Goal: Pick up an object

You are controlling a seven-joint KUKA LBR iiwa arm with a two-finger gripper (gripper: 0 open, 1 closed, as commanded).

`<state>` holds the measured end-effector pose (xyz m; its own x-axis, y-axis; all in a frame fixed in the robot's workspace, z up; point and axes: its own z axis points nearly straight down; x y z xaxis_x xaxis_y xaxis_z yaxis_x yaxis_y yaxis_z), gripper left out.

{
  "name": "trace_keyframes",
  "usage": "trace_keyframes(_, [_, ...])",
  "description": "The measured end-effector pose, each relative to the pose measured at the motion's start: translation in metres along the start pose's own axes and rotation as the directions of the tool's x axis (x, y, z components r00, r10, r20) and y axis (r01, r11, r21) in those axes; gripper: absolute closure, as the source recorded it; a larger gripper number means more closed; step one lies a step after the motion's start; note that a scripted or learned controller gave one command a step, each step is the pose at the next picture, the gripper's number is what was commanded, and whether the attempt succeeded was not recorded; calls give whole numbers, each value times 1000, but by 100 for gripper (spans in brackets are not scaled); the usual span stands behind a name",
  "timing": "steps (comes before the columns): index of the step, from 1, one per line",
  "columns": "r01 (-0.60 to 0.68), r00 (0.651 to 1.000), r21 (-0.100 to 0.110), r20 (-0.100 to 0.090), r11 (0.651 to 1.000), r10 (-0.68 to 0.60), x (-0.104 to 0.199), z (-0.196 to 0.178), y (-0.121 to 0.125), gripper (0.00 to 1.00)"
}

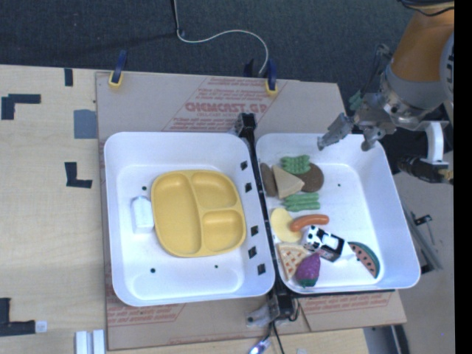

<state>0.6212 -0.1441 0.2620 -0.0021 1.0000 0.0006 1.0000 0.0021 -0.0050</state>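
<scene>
Toys clustered in the right bin (pixel 391 198), gripper above its far edge.
The toys (pixel 306 212) lie along the bin's left side, beside the divider; the gripper (pixel 346 140) hangs well apart up and right, fingers spread, holding nothing. A yellow tray (pixel 198 212) sits in the left bin (pixel 122 198).

red print on cardboard sheet (pixel 221 109) under the two white bins, far to the left of the claw (pixel 345 137) | reads like "CHEMCAST GP", letters faint, not sure | more small red print at the sheet's bottom edges, too small to read | no other words or numbers can be read
</scene>
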Motion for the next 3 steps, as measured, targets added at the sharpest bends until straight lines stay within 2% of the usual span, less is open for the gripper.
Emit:
trace_keyframes(1, [-6, 1000, 16, -3, 1000, 6, -34, 131, -48, 0])
trace_keyframes(2, [-3, 1000, 1, 0, 1000, 3, -21, 182, -119, 0])
trace_keyframes(3, [2, 1000, -4, 1, 1000, -2, -11, 179, -52, 0])
